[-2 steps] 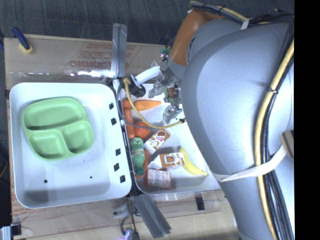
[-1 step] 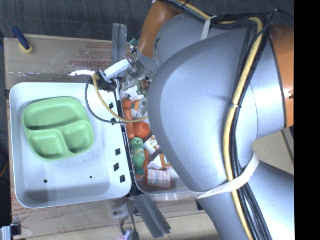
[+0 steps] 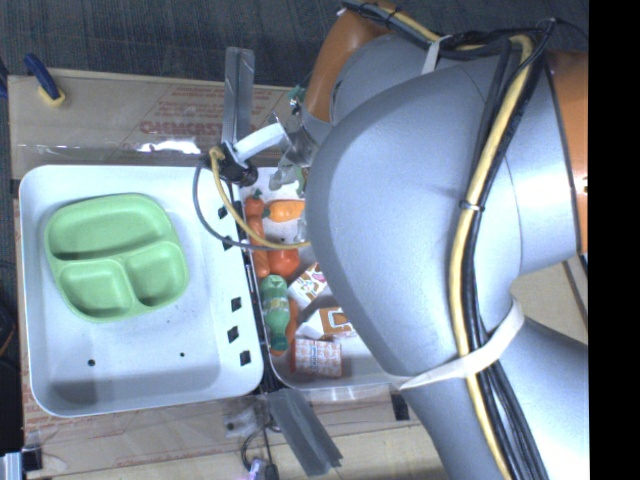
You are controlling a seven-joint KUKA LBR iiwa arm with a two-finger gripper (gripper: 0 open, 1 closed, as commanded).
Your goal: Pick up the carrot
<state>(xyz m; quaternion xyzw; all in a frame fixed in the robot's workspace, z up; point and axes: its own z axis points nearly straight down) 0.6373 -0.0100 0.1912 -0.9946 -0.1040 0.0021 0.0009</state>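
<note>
Most of the right bin (image 3: 300, 376) hides under my arm (image 3: 420, 218); orange items (image 3: 280, 260), maybe the carrot, peek out; my tool's state I cannot tell.

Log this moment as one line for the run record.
arm: over right bin | carrot: in right bin, not seen gripped | green divided plate: in left bin | grasp: unconfirmed
</note>
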